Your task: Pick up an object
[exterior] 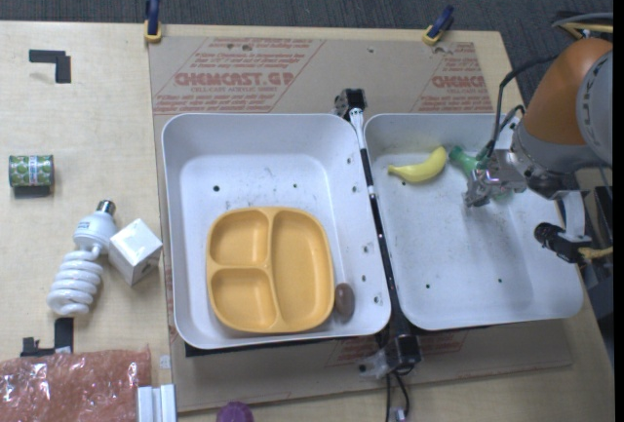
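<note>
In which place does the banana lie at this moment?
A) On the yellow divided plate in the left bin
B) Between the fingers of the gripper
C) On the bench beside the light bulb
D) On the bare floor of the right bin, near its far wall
D: the banana lies on the white floor of the right bin, close to its far wall, with the gripper apart from it on the right.

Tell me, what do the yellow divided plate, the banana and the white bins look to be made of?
The divided plate looks like moulded plastic, matte, one even yellow with rounded rims. The banana is smooth and evenly yellow; real or plastic toy, I cannot tell. The white bins look like thin formed plastic, slightly glossy with rounded corners and scuffed, speckled floors.
</note>
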### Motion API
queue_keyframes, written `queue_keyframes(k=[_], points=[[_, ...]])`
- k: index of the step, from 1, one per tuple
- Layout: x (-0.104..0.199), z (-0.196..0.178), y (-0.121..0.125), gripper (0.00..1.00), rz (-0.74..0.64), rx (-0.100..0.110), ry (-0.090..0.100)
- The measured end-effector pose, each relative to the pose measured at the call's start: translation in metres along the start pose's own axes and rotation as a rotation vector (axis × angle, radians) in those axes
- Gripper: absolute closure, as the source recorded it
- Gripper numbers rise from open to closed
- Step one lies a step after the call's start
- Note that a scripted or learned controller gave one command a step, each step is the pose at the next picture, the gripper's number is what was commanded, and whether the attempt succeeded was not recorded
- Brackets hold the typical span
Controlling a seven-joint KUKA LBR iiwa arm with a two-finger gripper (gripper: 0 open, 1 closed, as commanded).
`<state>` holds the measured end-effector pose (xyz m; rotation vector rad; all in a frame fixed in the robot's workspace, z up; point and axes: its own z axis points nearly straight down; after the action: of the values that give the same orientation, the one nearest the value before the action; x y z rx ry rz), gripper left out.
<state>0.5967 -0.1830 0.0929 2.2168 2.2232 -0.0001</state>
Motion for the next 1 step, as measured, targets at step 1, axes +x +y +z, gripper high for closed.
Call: queue_keyframes(k=[1], points=[[0.0000,0.0000,0.0000,0.00,0.000,0.000,0.000]])
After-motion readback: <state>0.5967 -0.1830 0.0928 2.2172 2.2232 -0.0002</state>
